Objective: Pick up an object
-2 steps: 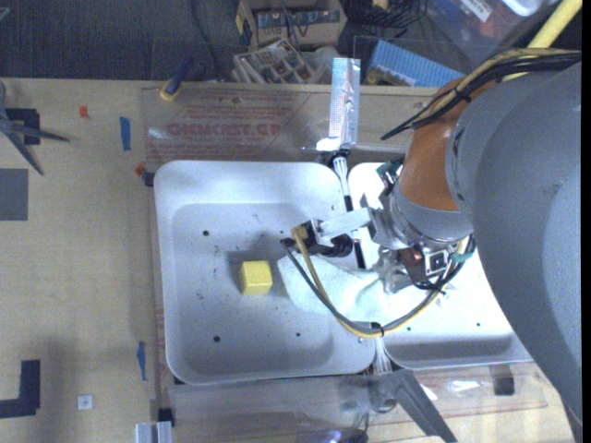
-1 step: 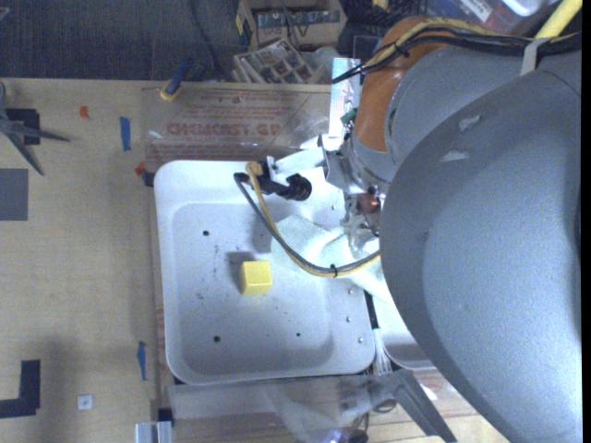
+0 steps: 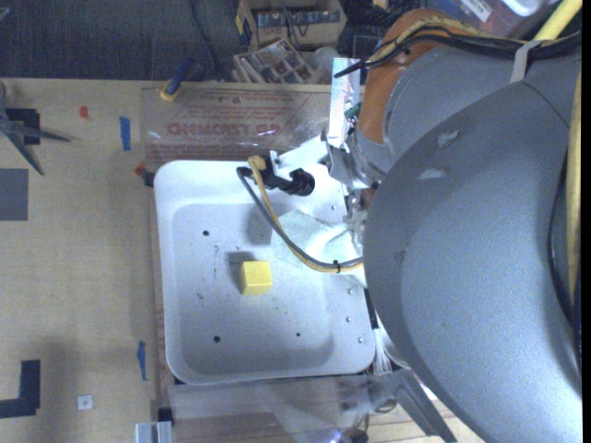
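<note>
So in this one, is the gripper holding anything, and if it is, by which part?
It cannot be told: the grey arm covers the view where the fingers would be. The yellow block lies loose on the floor of the white bin, apart from the arm.

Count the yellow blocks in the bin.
1: a yellow block lies near the middle of the white bin. The arm covers the bin's right side, so more may be hidden.

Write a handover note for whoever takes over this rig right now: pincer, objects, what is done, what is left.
Pincer: hidden behind the big grey arm at the bin's right side; state cannot be told.
Object: one yellow block lies alone on the floor of the white bin, left of centre, untouched.
Done: no pick visible.
Left: bring the pincer over the block, grasp, lift.
</note>
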Controlling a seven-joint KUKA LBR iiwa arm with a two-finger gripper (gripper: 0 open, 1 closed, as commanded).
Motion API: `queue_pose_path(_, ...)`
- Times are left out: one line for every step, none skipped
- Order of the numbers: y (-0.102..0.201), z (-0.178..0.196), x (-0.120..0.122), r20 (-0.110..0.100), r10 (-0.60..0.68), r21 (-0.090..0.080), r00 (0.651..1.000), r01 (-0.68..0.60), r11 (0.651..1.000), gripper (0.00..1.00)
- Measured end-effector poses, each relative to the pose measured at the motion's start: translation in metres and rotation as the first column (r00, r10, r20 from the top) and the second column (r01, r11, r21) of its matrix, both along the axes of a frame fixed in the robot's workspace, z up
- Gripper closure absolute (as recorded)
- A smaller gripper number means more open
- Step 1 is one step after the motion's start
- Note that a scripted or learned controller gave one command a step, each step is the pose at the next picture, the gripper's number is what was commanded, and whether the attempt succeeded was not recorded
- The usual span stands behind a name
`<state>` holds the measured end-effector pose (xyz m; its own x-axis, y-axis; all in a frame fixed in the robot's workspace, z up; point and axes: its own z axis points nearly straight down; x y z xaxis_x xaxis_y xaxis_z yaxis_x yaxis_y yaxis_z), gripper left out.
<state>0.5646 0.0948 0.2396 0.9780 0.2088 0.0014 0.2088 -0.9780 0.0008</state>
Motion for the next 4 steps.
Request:
queue_pose_path(-0.034,-0.013,0.004,-0.007,-0.011,0.001,1.0,0.011,1.0,1.0)
queue_pose_path(-0.035,-0.004,0.004,-0.007,-0.011,0.001,1.0,0.011,1.0,1.0)
queue_pose_path(-0.035,0.006,0.005,-0.007,-0.012,0.0,1.0,0.012,1.0,1.0)
queue_pose_path(-0.036,0.015,0.005,-0.007,-0.014,0.0,1.0,0.014,1.0,1.0)
